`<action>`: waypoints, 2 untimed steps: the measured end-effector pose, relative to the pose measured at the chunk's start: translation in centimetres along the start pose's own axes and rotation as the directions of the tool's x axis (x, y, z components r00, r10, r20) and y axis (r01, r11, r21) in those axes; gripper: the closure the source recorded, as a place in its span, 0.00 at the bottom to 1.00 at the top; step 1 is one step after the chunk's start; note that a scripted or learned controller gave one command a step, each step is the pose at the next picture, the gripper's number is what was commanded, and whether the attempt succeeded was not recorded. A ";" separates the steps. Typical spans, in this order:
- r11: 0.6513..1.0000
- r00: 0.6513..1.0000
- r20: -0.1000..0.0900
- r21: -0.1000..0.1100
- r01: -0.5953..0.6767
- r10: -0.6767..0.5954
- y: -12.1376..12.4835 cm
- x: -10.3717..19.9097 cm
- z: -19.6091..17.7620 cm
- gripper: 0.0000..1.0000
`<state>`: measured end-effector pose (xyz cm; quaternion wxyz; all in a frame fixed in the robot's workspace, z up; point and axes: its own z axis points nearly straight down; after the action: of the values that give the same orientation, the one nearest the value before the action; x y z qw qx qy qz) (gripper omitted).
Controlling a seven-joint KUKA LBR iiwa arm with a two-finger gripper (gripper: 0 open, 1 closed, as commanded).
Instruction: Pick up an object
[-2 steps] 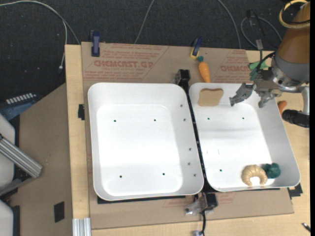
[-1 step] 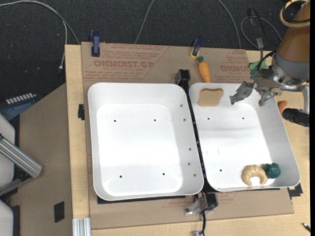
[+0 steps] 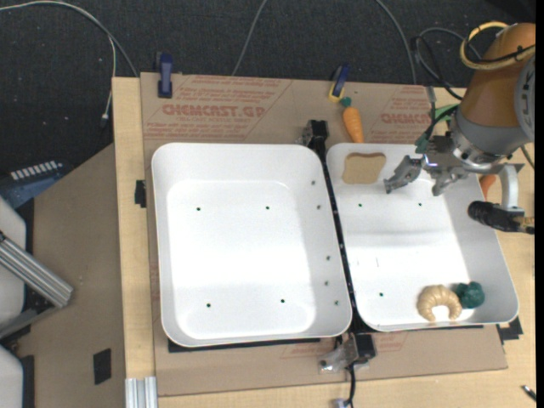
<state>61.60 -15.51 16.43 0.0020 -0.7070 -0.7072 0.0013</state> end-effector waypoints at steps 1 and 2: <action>1.000 1.000 0.000 0.000 0.000 0.000 0.8 -0.4 5.3 0.00; 1.000 1.000 0.001 -0.003 0.000 0.000 0.8 -0.4 8.1 0.00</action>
<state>62.35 -15.85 8.35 0.0009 -0.7069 -0.7073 0.0005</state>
